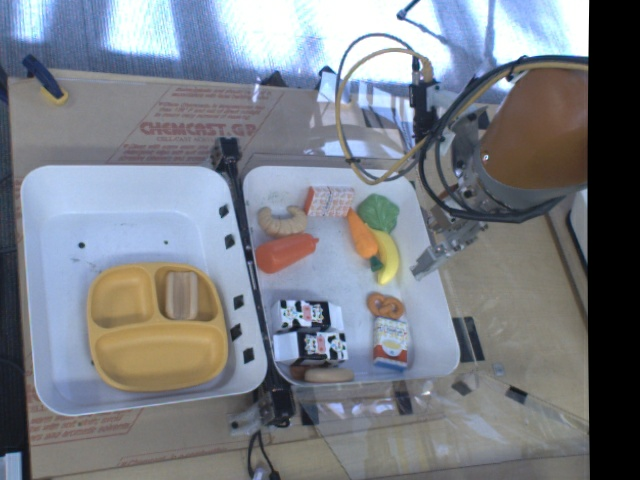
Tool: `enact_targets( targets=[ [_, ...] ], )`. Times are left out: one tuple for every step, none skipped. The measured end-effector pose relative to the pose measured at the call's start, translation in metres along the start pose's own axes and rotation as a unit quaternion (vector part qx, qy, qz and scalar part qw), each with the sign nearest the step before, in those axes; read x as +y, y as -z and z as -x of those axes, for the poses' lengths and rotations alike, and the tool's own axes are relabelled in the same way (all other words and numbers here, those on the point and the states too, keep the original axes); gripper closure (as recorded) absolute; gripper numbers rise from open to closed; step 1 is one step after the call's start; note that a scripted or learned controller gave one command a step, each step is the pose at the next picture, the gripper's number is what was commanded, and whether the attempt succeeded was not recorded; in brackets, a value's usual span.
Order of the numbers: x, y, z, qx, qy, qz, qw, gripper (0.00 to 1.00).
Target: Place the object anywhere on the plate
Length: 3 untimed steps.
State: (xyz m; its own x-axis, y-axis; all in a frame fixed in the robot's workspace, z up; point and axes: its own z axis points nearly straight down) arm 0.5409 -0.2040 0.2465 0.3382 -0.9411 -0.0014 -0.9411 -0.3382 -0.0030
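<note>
A yellow divided plate (150, 353) lies in the left bin (60, 208). A tan block (181, 294) rests in the plate's upper right compartment. The right bin (436, 318) holds several toy foods: a red pepper (285, 253), a tan croissant (282, 220), a carrot (362, 234), a banana (388, 260) and a green leaf (378, 213). My gripper (438, 253) hangs over the right bin's right rim, just right of the banana, with the orange-banded arm (535, 128) above it. Nothing shows held in it.
The right bin also holds a wafer box (328, 201), a pretzel (385, 305), a juice carton (391, 343), two milk cartons (303, 315) (320, 346) and a sausage (325, 375). A black divider (240, 258) runs between the bins. Cables (380, 108) loop behind the arm.
</note>
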Motion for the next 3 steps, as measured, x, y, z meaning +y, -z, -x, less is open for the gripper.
enact_targets(
  targets=[
    [0.001,0.0,-0.001,0.0,-0.001,0.001,1.0,0.0],
    [0.031,-0.055,0.017,-0.002,0.071,0.003,0.9975,0.0],
    [0.044,-0.067,0.069,-0.003,0.264,0.003,0.9646,0.0]
  ],
)
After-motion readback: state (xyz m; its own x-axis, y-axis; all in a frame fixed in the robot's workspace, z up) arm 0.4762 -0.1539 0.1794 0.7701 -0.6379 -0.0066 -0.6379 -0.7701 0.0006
